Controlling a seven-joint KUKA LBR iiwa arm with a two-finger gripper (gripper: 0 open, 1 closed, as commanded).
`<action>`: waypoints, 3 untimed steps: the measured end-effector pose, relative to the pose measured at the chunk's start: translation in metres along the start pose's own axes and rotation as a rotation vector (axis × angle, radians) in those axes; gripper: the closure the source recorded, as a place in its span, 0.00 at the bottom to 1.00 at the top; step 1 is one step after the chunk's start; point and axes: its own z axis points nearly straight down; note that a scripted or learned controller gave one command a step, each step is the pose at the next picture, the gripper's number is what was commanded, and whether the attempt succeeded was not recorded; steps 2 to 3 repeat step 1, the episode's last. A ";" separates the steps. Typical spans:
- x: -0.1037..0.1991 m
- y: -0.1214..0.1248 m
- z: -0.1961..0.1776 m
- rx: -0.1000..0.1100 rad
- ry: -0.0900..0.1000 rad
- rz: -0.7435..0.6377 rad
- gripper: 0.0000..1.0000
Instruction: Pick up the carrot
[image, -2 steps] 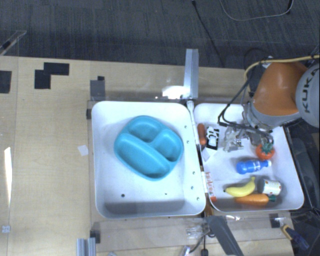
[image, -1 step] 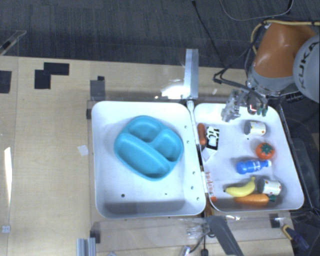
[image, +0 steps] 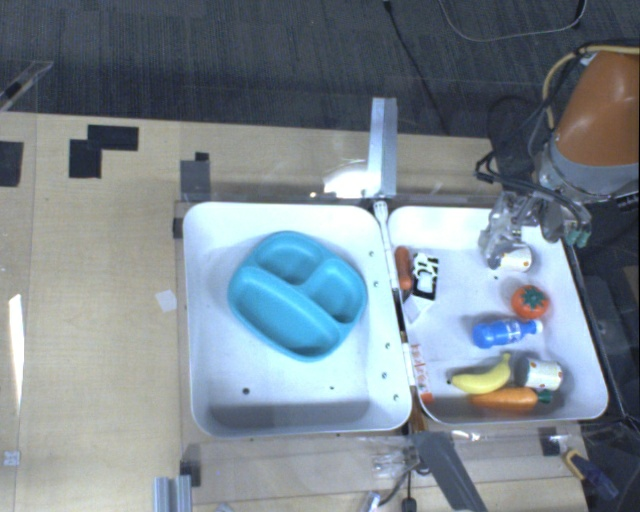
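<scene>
The pincer (image: 503, 243) hovers at the bin's far end; I cannot tell its opening. The carrot (image: 506, 399) touches the banana (image: 483, 379), so a grab might catch both.

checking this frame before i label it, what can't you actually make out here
- Hand, camera view: whether it is open or shut; too small and blurred.
- White item just under the hand: too small to name, and contact cannot be judged.
- Carrot: its right end is hidden by a white cup; it touches the banana or not, unclear.
- Black-and-white packet by the bin divider: its print is unreadable.
</scene>
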 end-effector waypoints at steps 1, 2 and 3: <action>-0.015 -0.015 -0.004 0.000 -0.003 0.017 1.00; -0.015 -0.015 -0.004 0.000 -0.003 0.017 1.00; -0.015 -0.015 -0.004 0.000 -0.003 0.017 1.00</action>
